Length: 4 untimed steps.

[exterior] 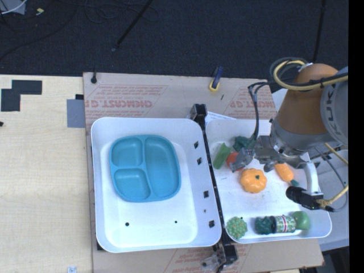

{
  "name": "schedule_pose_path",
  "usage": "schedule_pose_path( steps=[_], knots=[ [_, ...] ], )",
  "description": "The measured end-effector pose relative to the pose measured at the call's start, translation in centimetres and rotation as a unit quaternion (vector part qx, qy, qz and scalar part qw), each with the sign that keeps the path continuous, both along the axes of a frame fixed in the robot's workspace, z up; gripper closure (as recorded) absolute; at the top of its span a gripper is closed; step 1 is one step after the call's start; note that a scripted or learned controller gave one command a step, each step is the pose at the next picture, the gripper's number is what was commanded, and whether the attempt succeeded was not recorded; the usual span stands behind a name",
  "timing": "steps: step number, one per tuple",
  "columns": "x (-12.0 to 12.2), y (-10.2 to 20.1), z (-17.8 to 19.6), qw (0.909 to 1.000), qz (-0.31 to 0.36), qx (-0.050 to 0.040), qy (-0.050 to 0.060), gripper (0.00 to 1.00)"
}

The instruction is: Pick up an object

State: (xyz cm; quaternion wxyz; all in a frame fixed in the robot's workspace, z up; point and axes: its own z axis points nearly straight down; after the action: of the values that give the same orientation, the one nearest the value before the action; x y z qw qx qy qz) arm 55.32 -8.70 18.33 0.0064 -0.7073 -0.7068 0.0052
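One red, rounded plastic piece [232, 158] sits at the tip of your grey two-finger gripper [241, 157] in the right white bin [324, 227], with a green elongated plastic vegetable [221, 156] just beside it at nine o'clock, its long axis running from seven to one o'clock. Whether the claw is spread or closed, or has anything between its tips, you cannot tell from this slant. Just beside the claw at five o'clock lies one orange plastic pumpkin [253, 180]. Count also one small orange carrot-like piece [284, 172] at three o'clock, one pale green bumpy ball [236, 227], one dark green cluster [264, 225] and one labelled bottle [289, 223] along the bin's six o'clock wall. One blue three-compartment plastic plate [145, 168] lies in the left white bin [102, 209]. My judgement: the red piece is your nearest candidate.
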Motion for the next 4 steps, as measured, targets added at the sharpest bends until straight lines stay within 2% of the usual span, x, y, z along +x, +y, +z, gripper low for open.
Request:
schedule_pose_path(
  steps=[1,2,3,4],
  knots=[
    [0.3,0.0,0.7,1.0,0.001,-0.0008,-0.007,0.0],
    [-0.1,0.3,-5.7,1.0,0.001,0.0001,-0.003,0.0],
    [0.5,0.2,-6.9,0.9999,0.0,-0.0016,-0.015,0.0],
    [0.6,-0.2,-5.8,0.9998,-0.004,-0.0047,-0.018,1.0]
  ],
)
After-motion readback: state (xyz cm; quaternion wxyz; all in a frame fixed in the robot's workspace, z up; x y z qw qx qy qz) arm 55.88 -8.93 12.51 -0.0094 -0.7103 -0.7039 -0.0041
